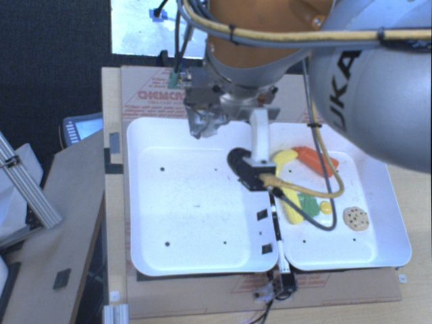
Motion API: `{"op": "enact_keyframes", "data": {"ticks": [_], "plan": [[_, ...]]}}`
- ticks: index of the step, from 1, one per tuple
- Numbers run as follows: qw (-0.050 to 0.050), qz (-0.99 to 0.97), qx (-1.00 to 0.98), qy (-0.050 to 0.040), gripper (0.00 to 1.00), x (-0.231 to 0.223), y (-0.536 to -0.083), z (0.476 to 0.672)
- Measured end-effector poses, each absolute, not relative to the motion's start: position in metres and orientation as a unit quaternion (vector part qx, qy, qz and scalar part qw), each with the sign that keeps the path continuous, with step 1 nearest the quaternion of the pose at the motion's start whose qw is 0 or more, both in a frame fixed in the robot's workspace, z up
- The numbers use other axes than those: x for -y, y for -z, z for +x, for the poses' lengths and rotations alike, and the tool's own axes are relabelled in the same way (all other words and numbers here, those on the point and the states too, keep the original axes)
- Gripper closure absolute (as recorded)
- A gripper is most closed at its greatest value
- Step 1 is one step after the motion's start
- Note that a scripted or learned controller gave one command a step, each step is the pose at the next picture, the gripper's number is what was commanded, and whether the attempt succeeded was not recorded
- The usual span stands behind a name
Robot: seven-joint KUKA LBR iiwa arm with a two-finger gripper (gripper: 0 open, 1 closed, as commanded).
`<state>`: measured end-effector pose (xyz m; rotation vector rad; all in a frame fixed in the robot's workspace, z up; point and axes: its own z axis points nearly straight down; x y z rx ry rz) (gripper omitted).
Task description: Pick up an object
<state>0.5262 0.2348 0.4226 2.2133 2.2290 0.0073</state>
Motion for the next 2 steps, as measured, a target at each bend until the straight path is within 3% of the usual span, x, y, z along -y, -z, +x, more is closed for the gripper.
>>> {"op": "enact_keyframes", "data": {"ticks": [1,2], "plan": [[0.000,0.705,-0.710,-0.0023,1.00,-0.235,-0.451,0.485],[0.000,0.708,-0.707,0.0029,1.00,-0.233,-0.373,0.552]]}}
